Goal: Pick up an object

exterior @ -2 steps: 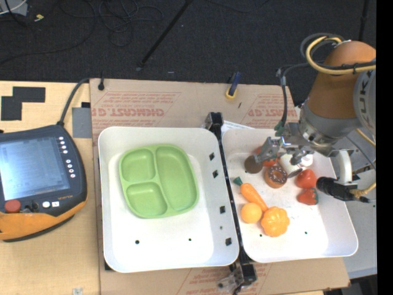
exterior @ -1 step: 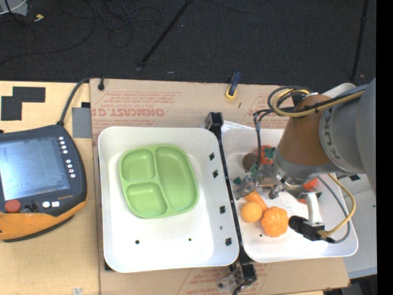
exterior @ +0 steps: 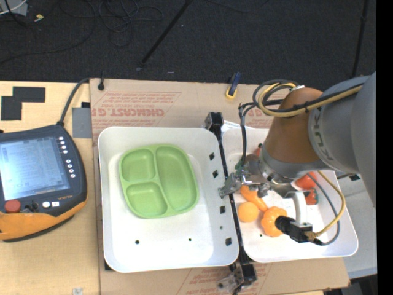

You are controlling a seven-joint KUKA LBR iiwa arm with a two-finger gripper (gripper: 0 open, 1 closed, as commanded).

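The right bin holds several orange fruit-like pieces. A round one lies near the bin's left wall, a larger one sits to its right, and an elongated one lies just above them. A red item peeks out from under the arm further right. My gripper hangs low over the left side of this bin, right above the elongated orange piece. The arm's orange band and grey body cover the middle of the bin. I see nothing clearly held.
The left bin carries a green divided plate. A divider with black clips separates the bins. A teach pendant lies on the bench at far left. A yellow cable and black connector trail over the right bin.
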